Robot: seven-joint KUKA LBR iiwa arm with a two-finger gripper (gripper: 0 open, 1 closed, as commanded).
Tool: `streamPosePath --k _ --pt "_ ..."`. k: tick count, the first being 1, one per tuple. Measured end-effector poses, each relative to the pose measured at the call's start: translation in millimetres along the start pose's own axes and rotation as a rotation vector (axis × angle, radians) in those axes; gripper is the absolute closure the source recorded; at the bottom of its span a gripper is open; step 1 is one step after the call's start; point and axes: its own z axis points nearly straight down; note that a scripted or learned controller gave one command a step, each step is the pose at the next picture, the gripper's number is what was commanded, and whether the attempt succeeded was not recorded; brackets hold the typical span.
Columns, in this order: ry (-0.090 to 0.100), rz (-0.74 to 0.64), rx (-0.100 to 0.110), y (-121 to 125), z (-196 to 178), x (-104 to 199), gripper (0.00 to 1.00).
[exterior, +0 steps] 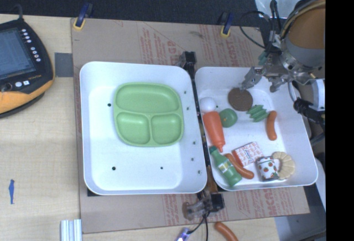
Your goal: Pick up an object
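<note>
Brown disc flat on the floor of the right bin, near its back left corner, just below and left of the gripper. Gripper fingers spread apart over the back of that bin, nothing between them; left fingertip just beside the disc's upper edge, contact not discernible. Grey arm entering from the right.

Around the disc: white ball to its left by the bin wall; green round piece just below; dark green leafy piece to the lower right; orange sausage beyond that. Carrot lying lengthwise under the ball. Toward the front edge: green bottle, red-and-white packet, a small cluster of toy foods.

Left bin touching the right one, holding a green divided plate. Both bins on a cardboard sheet. Teach pendant well apart at far left.
</note>
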Motion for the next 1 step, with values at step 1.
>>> streamPosePath --k 1 --pt "-0.003 -0.001 0.000 32.7 61.8 -23.3 0.00"
